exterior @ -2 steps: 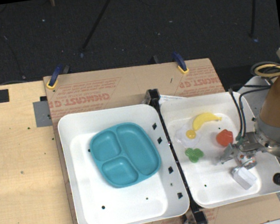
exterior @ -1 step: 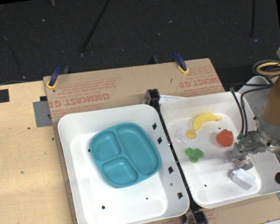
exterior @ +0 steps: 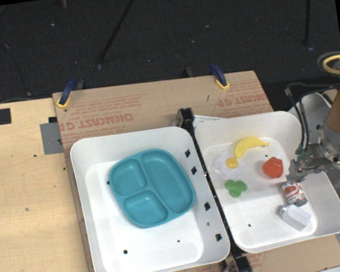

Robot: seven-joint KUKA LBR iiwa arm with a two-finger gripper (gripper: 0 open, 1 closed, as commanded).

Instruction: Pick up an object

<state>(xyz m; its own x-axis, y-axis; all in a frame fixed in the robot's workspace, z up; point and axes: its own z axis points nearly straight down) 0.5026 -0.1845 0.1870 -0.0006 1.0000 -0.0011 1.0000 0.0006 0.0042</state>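
Two white bins sat on the tabletop; the left bin (exterior: 106,262) had a teal divided plate (exterior: 151,187); the right bin (exterior: 325,220) had a banana (exterior: 249,145), tomato (exterior: 273,167), green bit (exterior: 235,187) and small can (exterior: 294,193) near the right edge; claw (exterior: 301,166) hovered just above that can, couldn't tell its grip.

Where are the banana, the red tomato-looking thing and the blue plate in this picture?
banana (exterior: 250,145), camera view, middle of its yellow curve.
red tomato-like object (exterior: 273,167), camera view, centre of its red body.
blue divided plate (exterior: 150,187), camera view, the ridge where its three compartments meet.
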